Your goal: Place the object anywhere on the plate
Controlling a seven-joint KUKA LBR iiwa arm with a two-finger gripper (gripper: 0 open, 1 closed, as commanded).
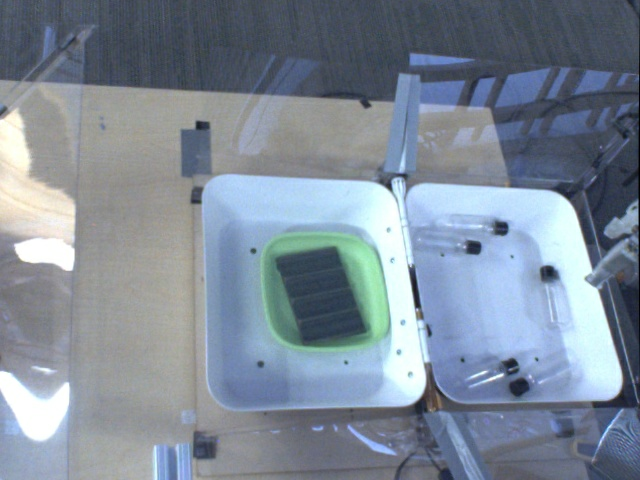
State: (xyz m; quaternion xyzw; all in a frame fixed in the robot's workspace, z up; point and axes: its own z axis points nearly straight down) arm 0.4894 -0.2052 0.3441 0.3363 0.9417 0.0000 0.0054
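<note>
Camera view: dark ridged block [320,294] lies on green plate [372,283]; end effector [612,268] state, I cannot tell

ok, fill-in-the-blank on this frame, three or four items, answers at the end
1. The green plate sits in the ____ bin.
2. The ribbed block lying on the plate is dark ____.
3. The clear vials have ____ caps.
4. The vials lie in the ____ bin.

Missing words: left; grey; black; right

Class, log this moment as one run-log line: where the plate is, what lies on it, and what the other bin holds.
plate: left bin | dark ridged block: on plate | clear vials: right bin
</note>
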